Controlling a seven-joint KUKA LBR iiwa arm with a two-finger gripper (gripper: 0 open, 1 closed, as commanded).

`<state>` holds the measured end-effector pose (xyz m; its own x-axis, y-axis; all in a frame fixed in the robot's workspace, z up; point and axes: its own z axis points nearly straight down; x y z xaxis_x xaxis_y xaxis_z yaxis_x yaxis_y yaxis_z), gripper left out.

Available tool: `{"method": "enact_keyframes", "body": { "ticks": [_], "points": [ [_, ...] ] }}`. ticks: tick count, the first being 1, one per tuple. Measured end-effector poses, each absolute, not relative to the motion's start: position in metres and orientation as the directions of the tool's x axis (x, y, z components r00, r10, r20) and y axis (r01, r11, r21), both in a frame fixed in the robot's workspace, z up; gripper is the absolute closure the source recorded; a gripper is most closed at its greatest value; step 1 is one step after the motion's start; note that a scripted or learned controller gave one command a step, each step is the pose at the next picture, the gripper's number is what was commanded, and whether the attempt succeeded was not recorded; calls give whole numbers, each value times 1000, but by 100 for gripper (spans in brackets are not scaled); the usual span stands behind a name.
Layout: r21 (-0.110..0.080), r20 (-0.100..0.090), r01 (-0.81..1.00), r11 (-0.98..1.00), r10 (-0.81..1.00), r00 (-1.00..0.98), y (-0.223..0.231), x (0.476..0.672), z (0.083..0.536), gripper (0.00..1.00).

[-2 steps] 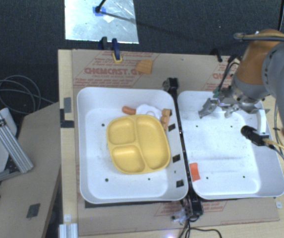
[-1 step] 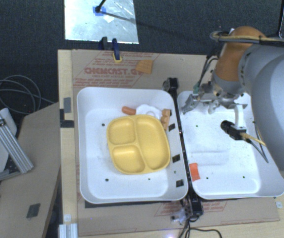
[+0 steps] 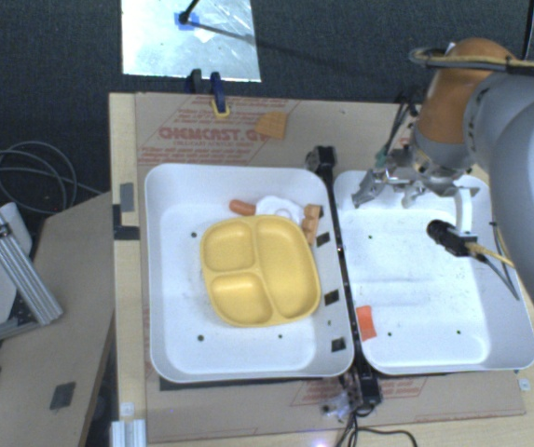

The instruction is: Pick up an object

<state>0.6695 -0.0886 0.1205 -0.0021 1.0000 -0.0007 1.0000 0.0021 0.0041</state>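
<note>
— While I watch from the fixed camera, where does the two-finger gripper (image 3: 385,190) sit?

— I see it over the far-left corner of the right-hand shallow white bin (image 3: 434,361), hanging from the grey arm with its orange band (image 3: 453,96). I cannot tell how it stands.

— And the things to pick?

— A small orange block (image 3: 365,322) lies by that bin's left wall, near side. In the left-hand white bin (image 3: 178,343), I see a yellow three-compartment plastic tray (image 3: 259,270); beyond it lie an orange sausage-shaped piece (image 3: 242,208), a white crumpled piece (image 3: 280,209) and a tan piece (image 3: 311,220).
</note>
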Motion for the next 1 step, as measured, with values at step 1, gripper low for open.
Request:
{"method": "enact_keyframes", "body": {
  "ticks": [1],
  "points": [
    [8, -4, 1000, -4, 1000, 4, -129, 585, 217, 0]
  ]
}}
